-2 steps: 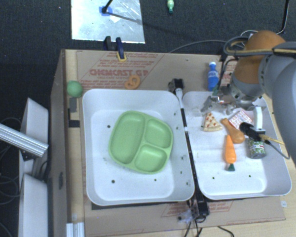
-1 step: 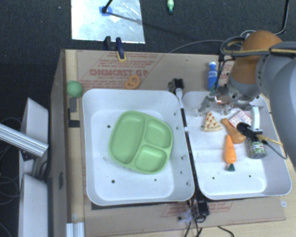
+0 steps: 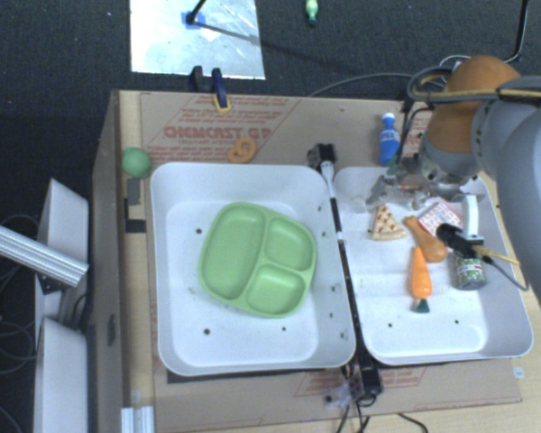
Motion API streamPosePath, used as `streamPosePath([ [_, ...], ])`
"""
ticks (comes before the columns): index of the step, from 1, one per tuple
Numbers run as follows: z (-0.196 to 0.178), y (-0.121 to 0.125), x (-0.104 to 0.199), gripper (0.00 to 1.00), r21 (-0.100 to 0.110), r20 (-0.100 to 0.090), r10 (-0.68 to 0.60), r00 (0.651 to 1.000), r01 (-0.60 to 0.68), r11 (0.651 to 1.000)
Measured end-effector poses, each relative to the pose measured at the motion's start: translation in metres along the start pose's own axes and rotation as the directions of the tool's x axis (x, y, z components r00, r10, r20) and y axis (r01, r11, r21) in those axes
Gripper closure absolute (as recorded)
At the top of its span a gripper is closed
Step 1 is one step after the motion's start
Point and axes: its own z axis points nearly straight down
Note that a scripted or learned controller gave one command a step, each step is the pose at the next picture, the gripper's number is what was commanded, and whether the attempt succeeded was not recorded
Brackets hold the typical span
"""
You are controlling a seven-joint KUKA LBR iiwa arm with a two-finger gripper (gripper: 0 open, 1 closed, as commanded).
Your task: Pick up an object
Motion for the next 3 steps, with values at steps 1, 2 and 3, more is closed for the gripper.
streamPosePath([
  [1, 0.0003, 0.0000, 0.0052, 0.00, 0.000, 0.000, -0.002, 1.000, 0.002, 1.000],
  [2, -0.0001, 0.0000, -0.0013, 0.00, 0.000, 0.000, 0.000, 1.000, 0.000, 1.000],
  [3, 0.0004, 0.0000, 0.0077, 0.00, 0.000, 0.000, -0.003, 1.000, 0.003, 1.000],
])
